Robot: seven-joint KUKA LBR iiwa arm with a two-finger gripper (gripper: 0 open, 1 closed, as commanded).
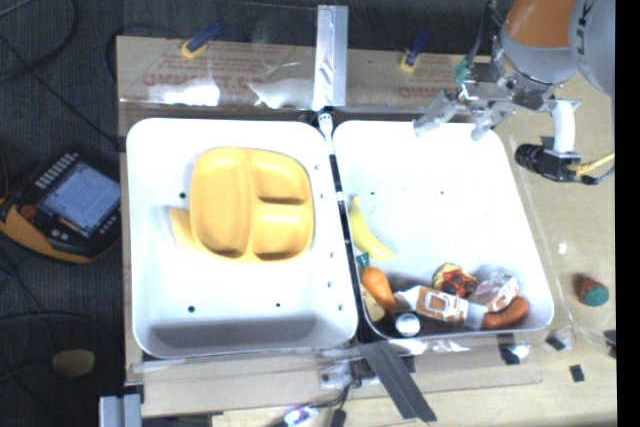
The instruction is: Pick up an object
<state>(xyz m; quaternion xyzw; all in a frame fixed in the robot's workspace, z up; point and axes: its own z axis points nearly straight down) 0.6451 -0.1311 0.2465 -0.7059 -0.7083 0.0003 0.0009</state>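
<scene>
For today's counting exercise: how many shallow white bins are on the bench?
2. The left bin holds a yellow divided tray; the right bin sits beside it, with small items piled along its near edge.

Grey robot arm with an orange band and a small metal gripper

The arm point(575, 5) has a smooth, rounded shell: a broad glossy orange band, with pale grey casing beside it that carries part of a dark printed marking. A black ring caps the orange section at the top. Below the band sits a grey collar, then a cluster of bare metal brackets and thin dark cables with a small green fitting. The gripper point(462, 120) is slim and silver-grey, ending in two light-coloured fingers point(430, 123). A white cylinder and a black barrel-shaped part hang off the wrist's side.
</scene>
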